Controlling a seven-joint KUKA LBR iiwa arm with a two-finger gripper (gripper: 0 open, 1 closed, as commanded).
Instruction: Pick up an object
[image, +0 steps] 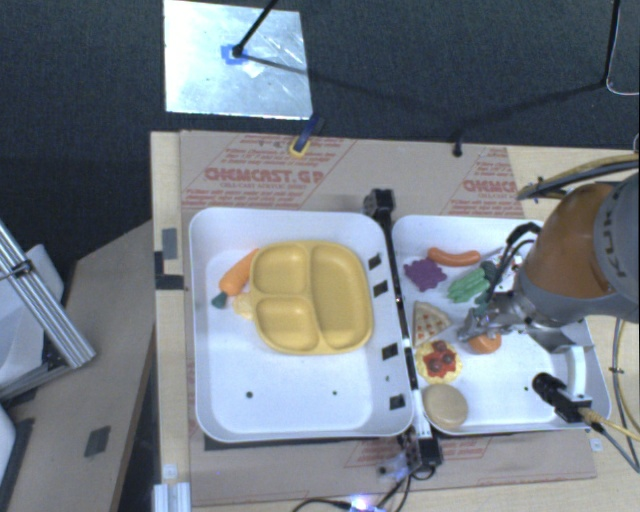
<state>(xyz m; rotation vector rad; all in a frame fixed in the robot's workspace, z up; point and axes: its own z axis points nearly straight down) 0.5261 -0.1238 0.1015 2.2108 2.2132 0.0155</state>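
Gripper low in right bin, finger state unclear, orange piece, pizza slice, green toy crowding it

You see the worktop filling the middle of the frame, covered by a printed brown cardboard sheet. On that sheet sit two white bins side by side: left bin, right bin.

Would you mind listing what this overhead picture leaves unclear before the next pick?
- Hand: too small and blurred to tell if it is open or shut.
- Orange item: partly covered by the hand, so identity and grip are unclear.
- Arm: cut off by the frame's right side.
- Carrot: its end is tucked beside the yellow tray.
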